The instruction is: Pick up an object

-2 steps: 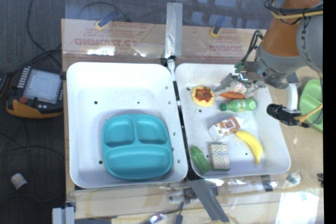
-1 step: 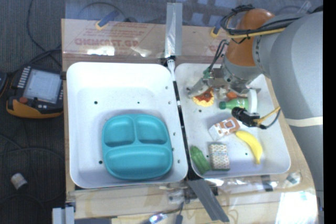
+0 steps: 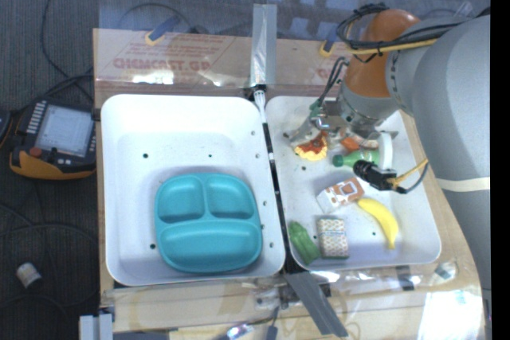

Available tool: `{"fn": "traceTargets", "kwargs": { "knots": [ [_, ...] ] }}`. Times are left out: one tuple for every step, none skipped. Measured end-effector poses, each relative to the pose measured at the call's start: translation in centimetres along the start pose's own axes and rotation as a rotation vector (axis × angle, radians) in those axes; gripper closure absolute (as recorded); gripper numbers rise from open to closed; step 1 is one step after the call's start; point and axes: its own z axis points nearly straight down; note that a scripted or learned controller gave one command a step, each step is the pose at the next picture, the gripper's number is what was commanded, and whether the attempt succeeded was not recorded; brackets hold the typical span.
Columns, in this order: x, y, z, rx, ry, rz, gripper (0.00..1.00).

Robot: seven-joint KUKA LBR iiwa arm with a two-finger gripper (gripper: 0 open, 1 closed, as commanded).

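Down in the right bin (image 3: 414, 195), the gripper (image 3: 325, 125) hovers just above the orange-and-yellow toy (image 3: 312, 147). Whether it holds anything, I cannot tell. Nearer the camera than the toy lies a banana (image 3: 381, 219).

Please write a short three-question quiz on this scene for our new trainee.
1. True or false: the teal tray lies in the left bin.
2. Which thing lies nearest the right bin's front edge? A) banana B) checkered block C) carton
3. Fill in: the end effector hangs over the ______ end of the right bin, above a yellow and orange toy.

Key: 1 true; 2 B; 3 far.
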Motion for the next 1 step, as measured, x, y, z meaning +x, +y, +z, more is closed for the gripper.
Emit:
{"fn": "traceTargets", "kwargs": {
  "knots": [
    [2.87,2.8,-8.48,0.01,0.0,0.115,1.0]
  ]
}}
